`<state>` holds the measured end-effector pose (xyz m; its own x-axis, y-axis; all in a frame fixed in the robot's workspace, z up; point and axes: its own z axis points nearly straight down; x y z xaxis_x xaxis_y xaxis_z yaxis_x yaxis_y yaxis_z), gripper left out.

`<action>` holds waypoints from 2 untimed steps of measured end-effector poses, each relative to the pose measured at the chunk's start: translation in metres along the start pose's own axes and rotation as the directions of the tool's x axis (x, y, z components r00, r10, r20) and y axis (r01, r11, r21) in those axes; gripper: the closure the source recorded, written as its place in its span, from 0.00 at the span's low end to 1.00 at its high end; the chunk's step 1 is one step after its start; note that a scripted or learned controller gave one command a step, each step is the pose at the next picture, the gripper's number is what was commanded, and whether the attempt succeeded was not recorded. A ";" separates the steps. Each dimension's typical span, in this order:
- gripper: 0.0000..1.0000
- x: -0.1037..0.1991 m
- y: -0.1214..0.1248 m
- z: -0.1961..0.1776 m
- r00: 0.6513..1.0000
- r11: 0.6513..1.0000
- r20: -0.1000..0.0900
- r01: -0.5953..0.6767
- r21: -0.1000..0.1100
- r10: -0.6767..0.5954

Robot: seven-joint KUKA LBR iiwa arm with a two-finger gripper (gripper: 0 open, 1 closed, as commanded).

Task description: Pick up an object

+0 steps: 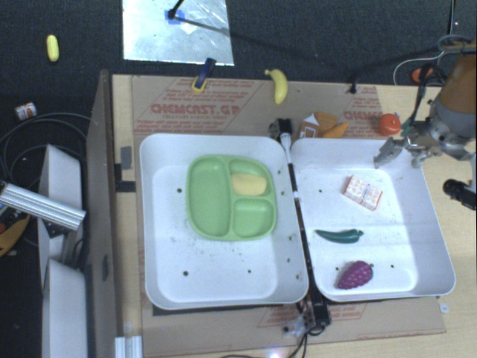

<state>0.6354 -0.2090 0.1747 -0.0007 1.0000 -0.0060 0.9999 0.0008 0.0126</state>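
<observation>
From my remote station I see two white bins side by side on the bench. The left bin (pixel 168 274) holds a green divided tray (pixel 216 215) near its centre, and a pale yellow item (pixel 250 183) lies in the tray's upper right compartment. The right bin (pixel 428 274) holds three loose objects: a small pink-and-white box (pixel 362 192) in the upper middle, tilted against the bin's edges; a dark green chili pepper (pixel 339 235) lying crosswise below it; and a purple bunch of grapes (pixel 355 274) nearer the front wall. All three lie apart from one another on the bin floor.

The arm enters at the upper right, and its gripper (pixel 399 154) sits over the far right corner of the right bin, up and to the right of the pink-and-white box and well apart from it. I read its two fingers as spread apart, pointing down and to the left, with nothing between them.

Beyond the bins, on the cardboard sheet (pixel 194 107), I note a yellow banana (pixel 278 85), an orange ball (pixel 389 123) and an orange wedge-shaped piece (pixel 328 125). A second small yellow item (pixel 52 48) lies on the dark floor at far left.
</observation>
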 end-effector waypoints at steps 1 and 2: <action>0.00 0.004 -0.030 0.087 1.000 1.000 -0.008 -0.001 0.001 0.001; 0.00 0.079 -0.048 0.063 1.000 1.000 -0.009 0.009 0.009 -0.009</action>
<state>0.5882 -0.1302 0.1105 -0.0096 1.0000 0.0029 0.9999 0.0096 0.0034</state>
